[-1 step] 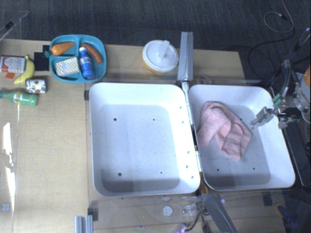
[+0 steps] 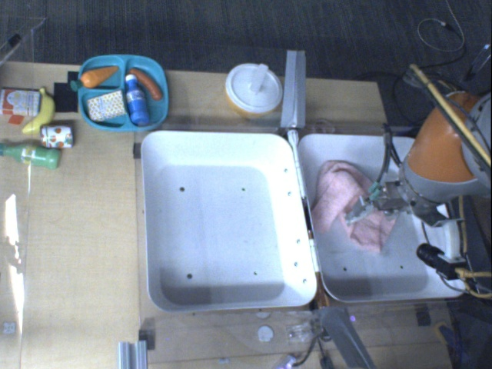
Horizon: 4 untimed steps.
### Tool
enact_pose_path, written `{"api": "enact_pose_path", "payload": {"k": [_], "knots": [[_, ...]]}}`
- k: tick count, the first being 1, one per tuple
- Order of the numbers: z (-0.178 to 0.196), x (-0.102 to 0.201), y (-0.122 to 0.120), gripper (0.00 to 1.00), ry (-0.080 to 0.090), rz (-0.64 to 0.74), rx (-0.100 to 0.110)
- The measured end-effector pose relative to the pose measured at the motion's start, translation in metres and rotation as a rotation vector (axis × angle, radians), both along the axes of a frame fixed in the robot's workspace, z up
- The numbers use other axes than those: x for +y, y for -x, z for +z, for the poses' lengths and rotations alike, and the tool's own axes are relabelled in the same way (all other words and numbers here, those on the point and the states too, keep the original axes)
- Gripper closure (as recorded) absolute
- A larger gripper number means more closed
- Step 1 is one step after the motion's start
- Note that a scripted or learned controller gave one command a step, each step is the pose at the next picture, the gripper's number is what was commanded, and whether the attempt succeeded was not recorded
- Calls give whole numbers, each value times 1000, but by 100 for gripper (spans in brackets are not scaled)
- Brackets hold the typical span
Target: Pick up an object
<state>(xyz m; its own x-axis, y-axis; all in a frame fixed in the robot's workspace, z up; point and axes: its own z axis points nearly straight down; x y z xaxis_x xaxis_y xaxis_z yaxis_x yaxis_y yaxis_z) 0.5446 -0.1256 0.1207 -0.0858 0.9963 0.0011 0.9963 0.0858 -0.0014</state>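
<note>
1 pink cloth point(image 2: 344, 198) fills the right bin point(image 2: 338, 283), the end effector point(image 2: 361, 207) spread over it.

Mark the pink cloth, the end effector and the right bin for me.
pink cloth point(image 2: 338, 194): camera view, on its bunched upper part.
end effector point(image 2: 361, 210): camera view, midway between its fingertips, over the cloth.
right bin point(image 2: 369, 283): camera view, on its bare floor near the front.

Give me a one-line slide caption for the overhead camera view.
Robot gripper down at a crumpled pink cloth in the right-hand white bin.
</note>
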Motion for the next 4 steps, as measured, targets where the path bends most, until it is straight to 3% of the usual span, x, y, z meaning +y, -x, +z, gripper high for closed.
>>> {"api": "enact_pose_path", "payload": {"k": [1, 2, 3, 4], "knots": [[-30, 23, 17, 0, 6, 46, -18], [-31, 14, -54, 0, 5, 69, -17], [-31, 6, -59, 0, 5, 225, -14], [-31, 28, -53, 0, 6, 253, -16]]}}
